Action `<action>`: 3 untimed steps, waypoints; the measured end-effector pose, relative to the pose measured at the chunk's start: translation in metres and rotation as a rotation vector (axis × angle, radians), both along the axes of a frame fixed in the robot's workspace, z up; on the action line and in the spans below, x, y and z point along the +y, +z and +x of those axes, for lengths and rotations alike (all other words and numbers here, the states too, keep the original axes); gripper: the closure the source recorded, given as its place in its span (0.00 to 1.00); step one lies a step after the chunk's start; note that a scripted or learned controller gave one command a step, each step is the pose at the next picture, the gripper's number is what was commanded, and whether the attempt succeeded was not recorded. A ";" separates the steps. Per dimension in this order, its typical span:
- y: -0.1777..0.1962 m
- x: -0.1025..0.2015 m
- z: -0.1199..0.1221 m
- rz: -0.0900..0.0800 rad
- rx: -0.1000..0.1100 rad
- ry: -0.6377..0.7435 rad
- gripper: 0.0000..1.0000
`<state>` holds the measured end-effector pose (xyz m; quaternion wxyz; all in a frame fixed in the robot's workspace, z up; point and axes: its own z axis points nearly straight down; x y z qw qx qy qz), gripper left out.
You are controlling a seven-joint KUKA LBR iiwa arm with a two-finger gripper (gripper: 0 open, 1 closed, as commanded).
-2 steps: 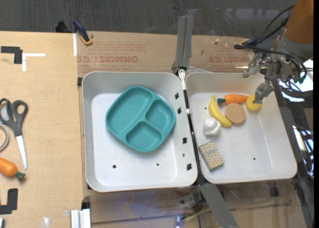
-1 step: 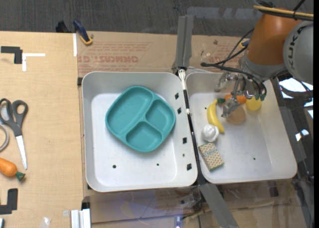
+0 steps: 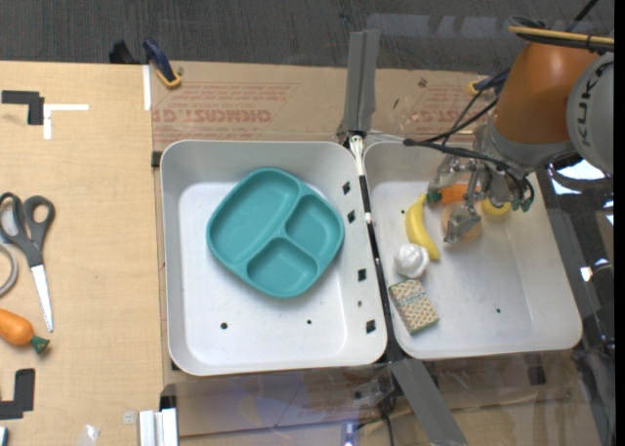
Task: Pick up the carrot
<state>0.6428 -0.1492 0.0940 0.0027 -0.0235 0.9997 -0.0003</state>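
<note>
The tool (image 3: 467, 202) is seen low in the right bin (image 3: 547, 337), beside the banana (image 3: 421, 229). An orange carrot (image 3: 451, 194) is seen touching its left finger, lying roughly crosswise; whether the tool is gripping cannot be told.

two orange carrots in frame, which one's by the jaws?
The small orange carrot in the right white bin, beside the yellow banana. The other orange carrot lies on the wooden bench far left, below the scissors.
</note>
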 end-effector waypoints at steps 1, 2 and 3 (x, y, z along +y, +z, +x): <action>0.000 -0.059 0.018 0.000 -0.002 0.043 0.00; 0.000 -0.059 0.018 0.000 -0.001 0.043 0.00; 0.000 -0.073 0.017 0.001 0.002 -0.458 0.00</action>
